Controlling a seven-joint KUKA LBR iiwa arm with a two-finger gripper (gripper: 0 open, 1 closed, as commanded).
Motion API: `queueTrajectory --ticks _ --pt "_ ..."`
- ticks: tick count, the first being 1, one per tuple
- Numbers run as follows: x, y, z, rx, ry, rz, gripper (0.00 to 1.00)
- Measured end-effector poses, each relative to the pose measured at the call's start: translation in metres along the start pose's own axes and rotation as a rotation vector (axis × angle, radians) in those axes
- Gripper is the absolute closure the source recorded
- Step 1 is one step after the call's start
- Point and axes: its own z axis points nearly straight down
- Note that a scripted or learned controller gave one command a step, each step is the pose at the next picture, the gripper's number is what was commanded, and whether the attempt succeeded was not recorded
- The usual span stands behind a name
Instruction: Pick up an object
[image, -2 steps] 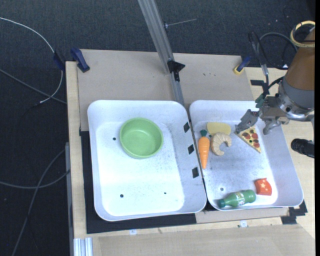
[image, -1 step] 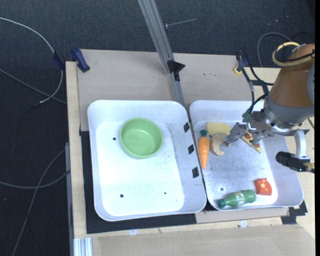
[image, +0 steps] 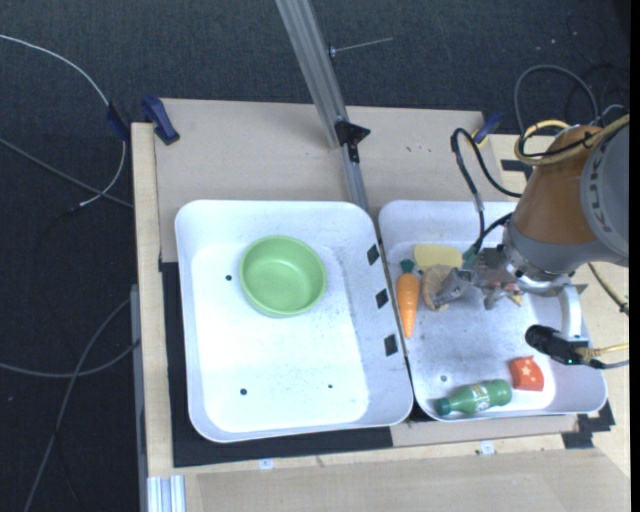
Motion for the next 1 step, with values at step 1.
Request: queueTrajectory --ticks 1 --pt "0.0004 0.0020 -0.0169 -0.009 0.000 0.001 1.00"
